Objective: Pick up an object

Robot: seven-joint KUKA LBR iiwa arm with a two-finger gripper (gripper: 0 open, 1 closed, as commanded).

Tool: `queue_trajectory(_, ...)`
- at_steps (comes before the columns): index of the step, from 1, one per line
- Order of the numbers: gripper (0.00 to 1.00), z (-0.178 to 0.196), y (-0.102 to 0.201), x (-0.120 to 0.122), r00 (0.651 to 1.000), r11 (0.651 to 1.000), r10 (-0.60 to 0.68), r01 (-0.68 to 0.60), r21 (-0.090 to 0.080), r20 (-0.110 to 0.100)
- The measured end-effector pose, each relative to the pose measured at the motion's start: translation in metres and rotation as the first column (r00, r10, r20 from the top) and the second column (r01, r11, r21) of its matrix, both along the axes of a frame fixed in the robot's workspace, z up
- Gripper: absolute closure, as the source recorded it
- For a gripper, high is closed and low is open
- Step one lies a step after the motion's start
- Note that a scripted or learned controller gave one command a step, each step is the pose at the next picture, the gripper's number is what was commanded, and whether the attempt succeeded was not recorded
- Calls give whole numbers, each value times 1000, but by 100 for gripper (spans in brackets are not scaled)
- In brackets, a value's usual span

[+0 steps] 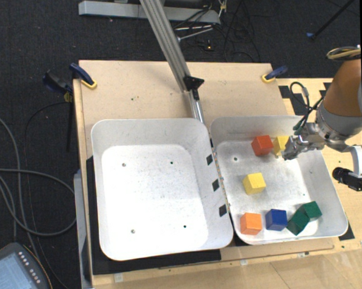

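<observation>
**In the right bin, gripper low by a half-hidden block**

Inside the right bin (334, 209), the gripper (290, 151) sits at its far edge, jaws too blurred to judge. It partly hides a yellow block (279, 144) beside the red-orange cube (261, 145).

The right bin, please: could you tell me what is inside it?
The right bin holds six visible blocks: red-orange, two yellow, orange, blue, green. The gripper hides the spot beneath it.
</observation>
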State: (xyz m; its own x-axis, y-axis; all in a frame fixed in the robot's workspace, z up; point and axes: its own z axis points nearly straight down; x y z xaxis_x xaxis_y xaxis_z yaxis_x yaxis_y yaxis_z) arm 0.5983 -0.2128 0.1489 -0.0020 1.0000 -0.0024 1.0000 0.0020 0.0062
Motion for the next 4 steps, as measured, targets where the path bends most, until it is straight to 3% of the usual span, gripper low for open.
queue_trajectory(1, 100, 54, 0, 2, 1000, 1000, 0, 0, -1, 1)
queue_trajectory(4, 100, 64, 153, -39, 1000, 1000, 6, -6, 5, -7)
